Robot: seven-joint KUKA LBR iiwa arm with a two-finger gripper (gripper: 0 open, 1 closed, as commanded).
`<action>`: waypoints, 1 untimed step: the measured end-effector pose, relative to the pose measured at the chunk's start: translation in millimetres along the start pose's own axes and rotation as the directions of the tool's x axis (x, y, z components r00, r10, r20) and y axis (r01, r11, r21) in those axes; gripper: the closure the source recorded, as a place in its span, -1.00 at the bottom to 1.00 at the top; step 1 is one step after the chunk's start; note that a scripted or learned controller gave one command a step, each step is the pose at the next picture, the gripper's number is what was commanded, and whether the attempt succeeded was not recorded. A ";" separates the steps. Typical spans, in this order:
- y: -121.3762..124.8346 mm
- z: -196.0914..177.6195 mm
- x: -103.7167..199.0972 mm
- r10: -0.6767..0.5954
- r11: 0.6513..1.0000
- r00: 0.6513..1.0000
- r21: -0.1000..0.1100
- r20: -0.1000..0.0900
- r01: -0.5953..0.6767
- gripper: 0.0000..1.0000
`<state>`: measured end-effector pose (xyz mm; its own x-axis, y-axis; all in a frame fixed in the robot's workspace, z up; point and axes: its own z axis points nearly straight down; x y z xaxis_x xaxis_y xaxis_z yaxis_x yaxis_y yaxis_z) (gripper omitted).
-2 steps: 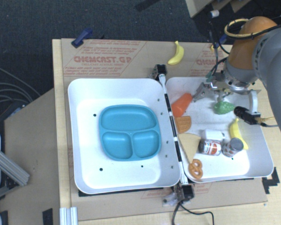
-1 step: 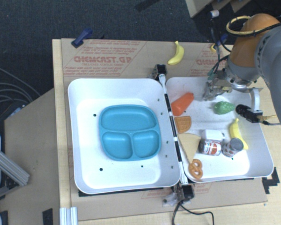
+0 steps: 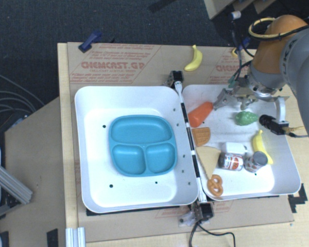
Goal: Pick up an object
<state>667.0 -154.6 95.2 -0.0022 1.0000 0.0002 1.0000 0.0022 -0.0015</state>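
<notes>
Green object [image 3: 245, 118] lying in the far part of the right bin [image 3: 286, 176], just below the gripper [image 3: 240, 98]; apart from it or touching, not resolvable. Gripper finger spread not discernible at this resolution, and nothing visibly held between the fingers. Arm [image 3: 286, 50] entering from the right, grey with orange band at upper right, wrist bent downward over the far half of the right bin, with a thin metal part jutting left toward the orange carrot-like piece [image 3: 200, 113]. Around the green object: carrot-like piece to the left against the bin's inner wall; tan toast-shaped slice [image 3: 201, 136] just below it; yellow banana [image 3: 259, 146] to the lower right; small can with red label [image 3: 230, 161] lying on its side beside a dark round item [image 3: 256, 161]; pretzel [image 3: 215, 185] near the front corner. Left bin [image 3: 92, 189] carrying a blue three-compartment plate [image 3: 142, 144]. Second yellow banana [image 3: 194, 59] on the brown board [image 3: 118, 63] behind the bins.
</notes>
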 end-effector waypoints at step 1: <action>-0.6 10.3 -10.2 0.002 1.000 1.000 0.000 0.000 -0.002 -1.00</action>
<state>666.4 -164.7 84.9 0.0002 1.0000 0.0000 1.0000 -0.0002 -0.0016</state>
